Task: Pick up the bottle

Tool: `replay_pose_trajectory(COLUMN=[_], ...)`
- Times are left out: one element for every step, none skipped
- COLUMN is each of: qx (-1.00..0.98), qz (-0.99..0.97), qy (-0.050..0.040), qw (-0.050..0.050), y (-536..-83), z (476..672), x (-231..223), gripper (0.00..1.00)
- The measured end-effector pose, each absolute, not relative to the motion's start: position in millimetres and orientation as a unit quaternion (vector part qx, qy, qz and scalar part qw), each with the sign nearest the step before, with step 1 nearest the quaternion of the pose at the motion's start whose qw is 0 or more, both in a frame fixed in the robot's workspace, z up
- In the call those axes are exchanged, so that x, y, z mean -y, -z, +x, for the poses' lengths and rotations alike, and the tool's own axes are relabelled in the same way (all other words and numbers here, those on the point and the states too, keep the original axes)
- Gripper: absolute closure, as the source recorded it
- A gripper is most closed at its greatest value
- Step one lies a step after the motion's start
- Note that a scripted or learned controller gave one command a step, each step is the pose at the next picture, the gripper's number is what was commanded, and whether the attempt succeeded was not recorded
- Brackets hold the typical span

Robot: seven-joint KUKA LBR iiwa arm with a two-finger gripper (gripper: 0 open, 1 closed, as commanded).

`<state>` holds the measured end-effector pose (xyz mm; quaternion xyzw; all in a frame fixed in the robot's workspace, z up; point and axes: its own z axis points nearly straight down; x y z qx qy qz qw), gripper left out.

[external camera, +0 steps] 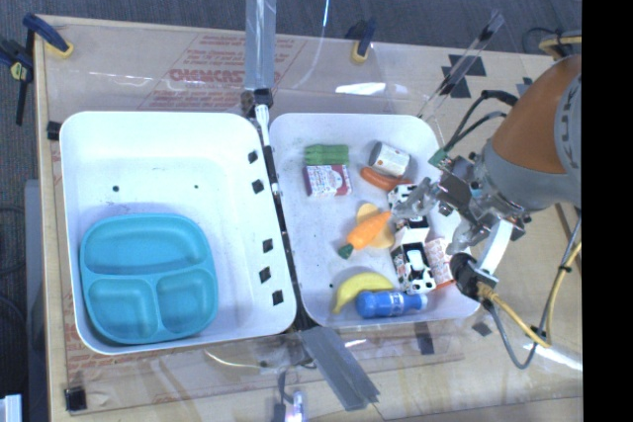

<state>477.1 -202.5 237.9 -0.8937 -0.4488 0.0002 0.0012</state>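
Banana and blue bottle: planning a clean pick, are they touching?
Touching. The camera view shows the banana lying against the blue bottle with no gap.

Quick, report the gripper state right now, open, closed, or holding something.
Gripper: cannot be told. It sits low over the right bin beside the carrot, apart from the blue bottle.

Bottle [392, 302] lies against the right bin's near wall [396, 319], no room on that side. Banana [359, 288] touches its left end; black-and-white carton [415, 264] crowds it just behind. My pincer [423, 205] sits beyond that carton. Left of the banana, bin floor is open. Clear from above the bottle.
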Motion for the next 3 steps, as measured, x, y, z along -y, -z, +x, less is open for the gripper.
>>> replay_pose_trajectory(qx=[0.405, 0.278, 0.234], qz=[-0.914, -0.961, -0.972], qy=[-0.0016, -0.0012, -0.0010], qw=[0.002, 0.002, 0.001], y=[-191.9, -248.6, -277.0], z=[476.7, 476.8, 477.3], x=[130.0, 178.1, 114.9], gripper=[0.00, 0.00, 0.00])
